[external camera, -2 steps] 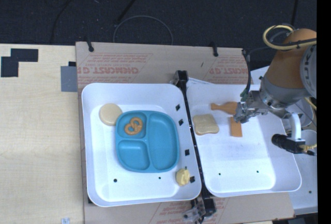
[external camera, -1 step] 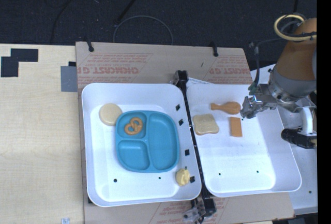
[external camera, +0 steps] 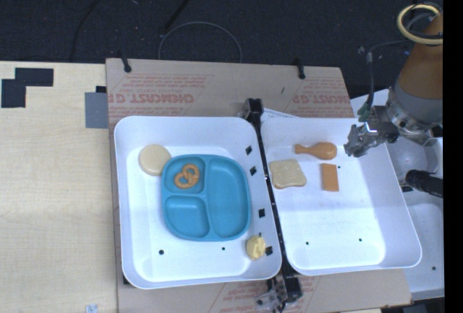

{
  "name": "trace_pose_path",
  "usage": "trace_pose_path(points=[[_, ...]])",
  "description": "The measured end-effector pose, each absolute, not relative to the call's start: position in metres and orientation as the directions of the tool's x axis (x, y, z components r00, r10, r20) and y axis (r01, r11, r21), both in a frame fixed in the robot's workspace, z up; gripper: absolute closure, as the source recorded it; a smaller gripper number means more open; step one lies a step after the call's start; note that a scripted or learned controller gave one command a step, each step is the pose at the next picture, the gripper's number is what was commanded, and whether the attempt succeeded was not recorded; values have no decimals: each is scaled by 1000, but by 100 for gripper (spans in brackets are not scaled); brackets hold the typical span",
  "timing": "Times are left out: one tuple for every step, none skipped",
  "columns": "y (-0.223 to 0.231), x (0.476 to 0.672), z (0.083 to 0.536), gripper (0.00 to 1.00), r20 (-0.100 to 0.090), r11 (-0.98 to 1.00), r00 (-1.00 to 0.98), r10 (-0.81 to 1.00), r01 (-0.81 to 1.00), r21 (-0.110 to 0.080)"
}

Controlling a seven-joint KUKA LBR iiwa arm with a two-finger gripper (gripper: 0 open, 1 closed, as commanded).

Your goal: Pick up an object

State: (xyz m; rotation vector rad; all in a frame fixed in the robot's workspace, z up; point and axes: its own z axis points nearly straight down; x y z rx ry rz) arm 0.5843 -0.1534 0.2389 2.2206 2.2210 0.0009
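Note:
In the right bin (external camera: 362, 232) lie a toast slice (external camera: 287, 174), a brown drumstick (external camera: 317, 151) and an orange rectangular piece (external camera: 330, 177). My gripper (external camera: 359, 139) hangs over the right bin's upper right part, just right of the drumstick and apart from it. Nothing shows between its fingers. The left bin (external camera: 137, 232) holds a blue divided plate (external camera: 206, 197) with a pretzel (external camera: 187, 176) in one compartment, a pale round cookie (external camera: 154, 159) beside it, and a small yellow lump (external camera: 255, 246) near the bin's lower right corner.
A black divider clamp (external camera: 255, 113) sits where the two bins meet at the back. The arm's grey body with its orange band (external camera: 422, 66) stands at the right. A cardboard sheet (external camera: 217, 91) lies under the bins.

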Motion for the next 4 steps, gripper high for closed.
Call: trace_pose_path(points=[[-99, 579, 226, 100, 3, 4, -4, 1000, 1000, -4], [-48, 571, 236, 100, 3, 4, -4, 1000, 1000, -4], [3, 559, 223, 100, 1, 2, -2, 1000, 1000, -5], [45, 550, 221, 100, 2, 4, -4, 1000, 1000, -6]])
